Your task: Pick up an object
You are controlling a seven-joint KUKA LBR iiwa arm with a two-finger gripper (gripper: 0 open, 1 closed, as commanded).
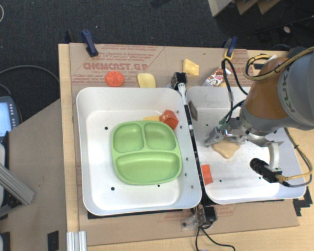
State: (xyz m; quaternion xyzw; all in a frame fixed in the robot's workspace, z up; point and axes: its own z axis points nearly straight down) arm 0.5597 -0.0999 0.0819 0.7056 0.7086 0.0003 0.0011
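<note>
The grey arm with its orange band reached in from the right and hung low over the right-hand shallow white bin (282, 190), its two-finger gripper (223, 135) poised directly above a pale tan, wedge-shaped block (225, 150) that lay on the bin floor near the left wall. The metal fingers sat at the block's upper edge, touching or nearly so, but the wrist hid too much to tell whether they were spread or closed, and nothing was plainly caught between them.

The block looked like a small piece of foam or toy food — probably light, a little soft, with a matt surface that should not slip much. Its slanted faces were the risk: a pinch across the taper could squeeze it out sideways, so the sounder hold would be across its two flattest, most parallel sides, low on the body.

A small orange rectangular block (206, 174) rested on the divider between the bins, near but apart from the tan piece. In the left-hand white bin (89, 156) a green three-compartment plastic plate (145, 153) lay flat, with a red-orange chunk (169, 118) just beside its upper right corner. On the cardboard behind the bins sat a round orange disc (114, 78) and two yellow pieces (146, 80) — all well clear of the arm
</note>
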